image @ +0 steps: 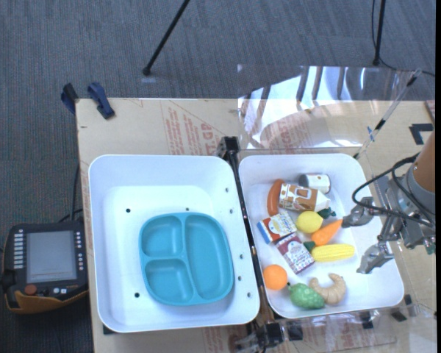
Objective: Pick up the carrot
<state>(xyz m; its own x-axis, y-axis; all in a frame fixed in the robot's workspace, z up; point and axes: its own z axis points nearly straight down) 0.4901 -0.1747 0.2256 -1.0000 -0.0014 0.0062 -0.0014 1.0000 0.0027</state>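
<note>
Cardboard-topped bench; right bin (353,169) holds the carrot (326,232) amid clutter; gripper (366,237) spread wide, empty, beside it for approach.

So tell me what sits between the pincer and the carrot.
In the camera view, just bare white bin floor separates the open pincer from the carrot. The corn cob lies just below that stretch.

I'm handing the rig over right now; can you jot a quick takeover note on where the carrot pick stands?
End effector: open, holding nothing, over the right side of the right bin.
Carrot: lying in the right bin among the other toy food, between the lemon and the corn, just left of the fingers.
Done: the approach; no grasp.
Left: close on the carrot and lift it.
</note>
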